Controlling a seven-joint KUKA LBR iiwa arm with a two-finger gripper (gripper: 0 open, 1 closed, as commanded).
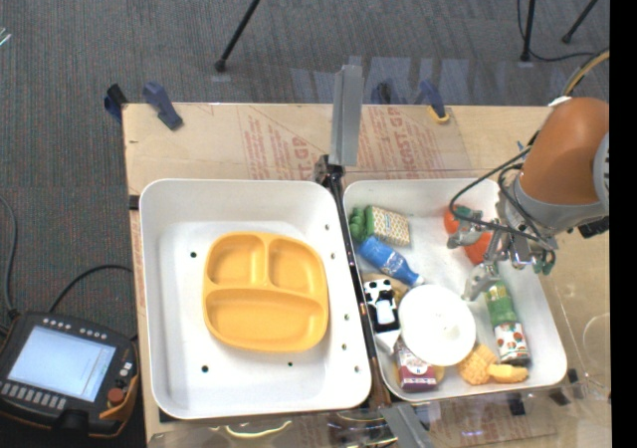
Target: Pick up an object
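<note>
Far left, on floor: teach pendant (62, 368). Left bin (169, 237) holds yellow divided tray (267, 292), flat, near middle. Right bin (553, 336) crowded: green box (386, 225) at upper left, blue bottle (388, 260) just below it, black-and-white toy (379, 303), white round plate (436, 326) near centre, waffle (477, 365) at front edge. Gripper (492, 272) low over bin's right half, fingers spread apart, nothing between them. Green bottle (506, 323) just below fingertips; red item (466, 237) just left of gripper.
</note>
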